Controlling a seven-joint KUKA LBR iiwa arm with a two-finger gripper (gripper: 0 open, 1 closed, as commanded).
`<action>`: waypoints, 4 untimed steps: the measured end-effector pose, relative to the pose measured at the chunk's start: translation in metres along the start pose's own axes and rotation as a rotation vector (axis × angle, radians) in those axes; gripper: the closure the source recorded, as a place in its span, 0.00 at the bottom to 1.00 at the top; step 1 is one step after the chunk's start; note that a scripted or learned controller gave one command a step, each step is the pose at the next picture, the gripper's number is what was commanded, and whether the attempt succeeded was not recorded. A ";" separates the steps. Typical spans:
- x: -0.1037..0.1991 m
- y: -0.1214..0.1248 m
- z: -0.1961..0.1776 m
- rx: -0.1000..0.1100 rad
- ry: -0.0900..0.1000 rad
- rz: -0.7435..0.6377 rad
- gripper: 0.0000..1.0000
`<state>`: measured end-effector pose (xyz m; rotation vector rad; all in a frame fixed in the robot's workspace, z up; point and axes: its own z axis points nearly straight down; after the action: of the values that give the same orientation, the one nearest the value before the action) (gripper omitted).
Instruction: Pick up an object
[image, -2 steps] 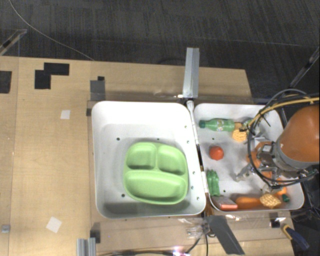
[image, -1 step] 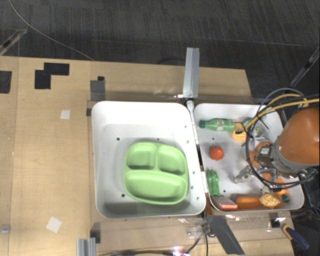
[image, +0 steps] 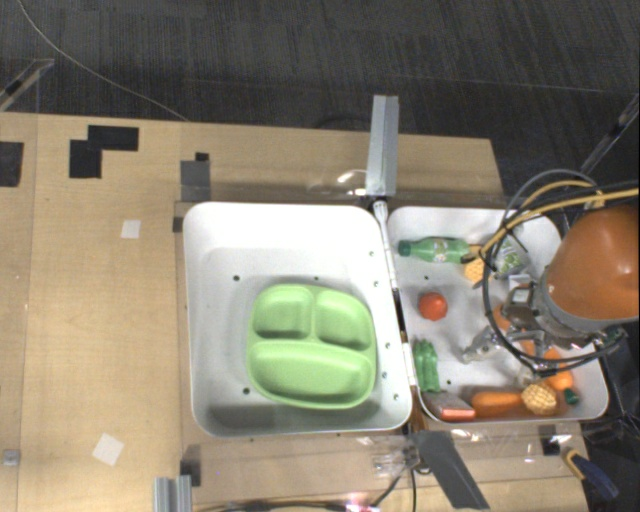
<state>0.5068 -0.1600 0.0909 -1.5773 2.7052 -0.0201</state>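
Red tomato (image: 432, 305), my likely pick, sits in the right bin (image: 445, 222) just left of my end effector (image: 487, 343) and slightly toward the bin's far wall; whether that end effector is released or clenched I cannot tell.

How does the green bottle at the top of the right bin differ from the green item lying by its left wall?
The green bottle lies crosswise along the far wall of the right bin, while the green item lies lengthwise beside the left wall. The bottle looks pale, with a white end, and longer; the item looks darker green and shorter. The bottle sits above the red ball, the item below it. Both lie flat in the same bin.
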 end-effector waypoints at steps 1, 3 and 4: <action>-0.006 -0.003 -0.014 0.012 -0.012 0.000 1.00; -0.018 0.025 -0.001 0.006 -0.004 -0.295 0.00; -0.080 -0.009 0.001 -0.001 -0.004 -0.555 0.00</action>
<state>0.5539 -0.0947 0.0906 -2.2590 2.1696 -0.0189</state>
